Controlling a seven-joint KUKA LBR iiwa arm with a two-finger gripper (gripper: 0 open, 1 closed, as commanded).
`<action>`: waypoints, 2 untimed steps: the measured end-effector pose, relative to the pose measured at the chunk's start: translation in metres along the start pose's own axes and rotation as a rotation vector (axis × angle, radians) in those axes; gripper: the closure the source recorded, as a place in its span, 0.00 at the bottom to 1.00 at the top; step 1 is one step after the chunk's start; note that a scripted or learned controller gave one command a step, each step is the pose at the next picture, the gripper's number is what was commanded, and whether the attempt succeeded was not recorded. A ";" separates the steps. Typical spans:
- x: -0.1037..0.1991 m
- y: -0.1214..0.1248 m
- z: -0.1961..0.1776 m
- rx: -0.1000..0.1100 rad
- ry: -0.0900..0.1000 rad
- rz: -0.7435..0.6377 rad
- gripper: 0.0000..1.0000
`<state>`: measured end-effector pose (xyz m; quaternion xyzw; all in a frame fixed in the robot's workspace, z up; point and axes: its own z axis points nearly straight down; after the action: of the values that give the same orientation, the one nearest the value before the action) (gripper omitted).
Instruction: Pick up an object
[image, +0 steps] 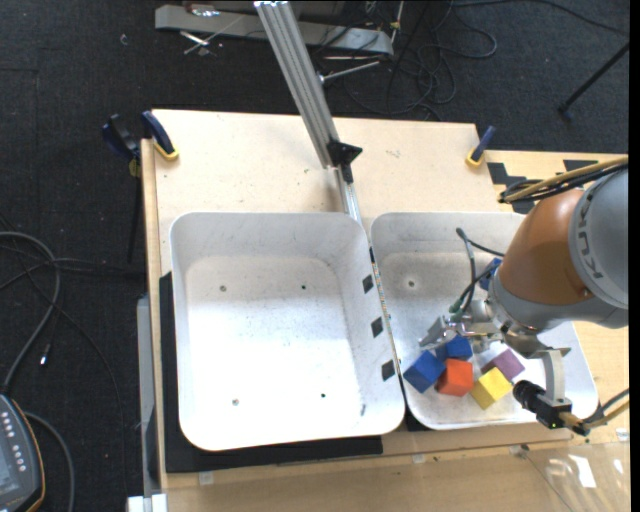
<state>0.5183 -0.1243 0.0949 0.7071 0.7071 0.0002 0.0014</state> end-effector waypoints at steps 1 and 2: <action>-0.051 -0.029 -0.053 -0.002 -0.003 0.005 0.00; 0.001 0.030 0.000 -0.007 0.001 -0.009 0.00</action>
<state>0.5485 -0.1236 0.0952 0.7040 0.7102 0.0032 0.0036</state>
